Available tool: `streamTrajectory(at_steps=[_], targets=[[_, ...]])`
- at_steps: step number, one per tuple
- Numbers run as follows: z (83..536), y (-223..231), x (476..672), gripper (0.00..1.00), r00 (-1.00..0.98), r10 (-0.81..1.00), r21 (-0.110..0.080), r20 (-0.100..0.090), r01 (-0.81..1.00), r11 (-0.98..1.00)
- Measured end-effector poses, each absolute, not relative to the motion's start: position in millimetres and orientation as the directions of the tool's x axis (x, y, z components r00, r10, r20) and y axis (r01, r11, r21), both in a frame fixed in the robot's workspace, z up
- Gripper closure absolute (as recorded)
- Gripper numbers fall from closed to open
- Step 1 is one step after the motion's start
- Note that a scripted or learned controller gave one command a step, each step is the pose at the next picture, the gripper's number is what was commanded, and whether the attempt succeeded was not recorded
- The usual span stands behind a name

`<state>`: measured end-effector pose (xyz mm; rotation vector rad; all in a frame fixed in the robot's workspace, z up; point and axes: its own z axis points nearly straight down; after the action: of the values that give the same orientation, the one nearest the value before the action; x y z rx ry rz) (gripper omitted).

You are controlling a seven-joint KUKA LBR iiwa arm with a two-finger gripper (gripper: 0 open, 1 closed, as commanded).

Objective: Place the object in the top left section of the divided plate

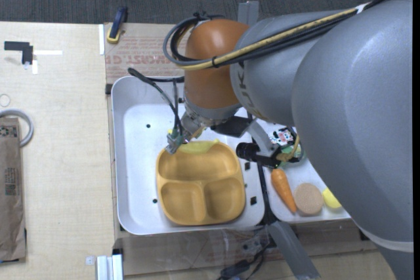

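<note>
The gripper (174, 139) hangs over the top left corner of the yellow-orange divided plastic plate (200, 190), evidently to drop something; I cannot tell its state or see any object there.

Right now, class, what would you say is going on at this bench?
A grey robot arm reaches in from the right over the left bin. Its gripper sits at the upper left rim of a yellow divided plate in that bin. A pale yellow object lies along the plate's top edge. A carrot and a round tan item lie in the right bin.
</note>
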<state>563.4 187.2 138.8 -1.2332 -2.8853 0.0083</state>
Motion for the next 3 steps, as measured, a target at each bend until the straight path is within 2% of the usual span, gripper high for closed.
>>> streamTrajectory(at_steps=[1, 2, 3], targets=[[264.4, 116.1, 631.2, 1.00, -0.792, 0.610, -0.003, -0.001, 0.610, 0.792], [243.4, 210.6, 636.3, 1.00, -0.717, 0.697, -0.004, 0.000, 0.697, 0.717], [103.0, 209.2, 639.4, 1.00, -0.634, 0.773, -0.006, 0.001, 0.773, 0.634]])
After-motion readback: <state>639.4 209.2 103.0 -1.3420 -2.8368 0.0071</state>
